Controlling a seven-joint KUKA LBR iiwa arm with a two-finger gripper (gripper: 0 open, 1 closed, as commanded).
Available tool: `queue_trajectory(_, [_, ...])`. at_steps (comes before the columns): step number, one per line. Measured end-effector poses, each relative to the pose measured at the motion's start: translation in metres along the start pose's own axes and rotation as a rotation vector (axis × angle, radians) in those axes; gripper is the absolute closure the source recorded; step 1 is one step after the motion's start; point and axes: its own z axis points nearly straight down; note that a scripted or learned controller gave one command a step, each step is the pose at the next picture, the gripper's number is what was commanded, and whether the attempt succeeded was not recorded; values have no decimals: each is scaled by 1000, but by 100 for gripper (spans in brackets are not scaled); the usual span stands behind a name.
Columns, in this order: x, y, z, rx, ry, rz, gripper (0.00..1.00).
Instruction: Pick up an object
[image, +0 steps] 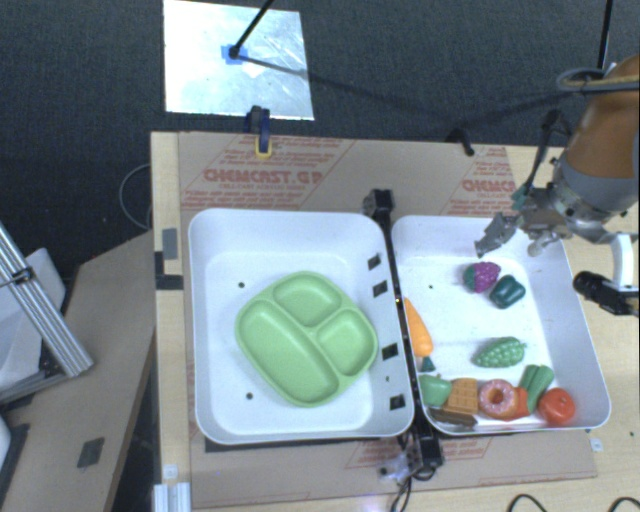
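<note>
Camera view, looking down: two white bins sit side by side on a table (300, 160). The left bin (215, 240) holds a green divided plate (305, 338). The right bin (440, 250) holds toy food: purple grapes (482, 275) beside a dark green pepper (508, 291), an orange carrot (417, 328) at nine o'clock, and a donut (497, 398) and tomato (557, 404) at six. The hand (515, 235), fingers spread and holding nothing, hovers at twelve o'clock, just above the grapes.

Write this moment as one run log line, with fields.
phase: approach | gripper: open, above right bin, holding nothing | nearest: purple grapes | left bin: green plate
</note>
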Motion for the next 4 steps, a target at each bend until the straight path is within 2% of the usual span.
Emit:
queue_trajectory(3, [6,-9,139,4,1,2,0])
queue_trajectory(4, [6,-8,126,-3,-1,2,100])
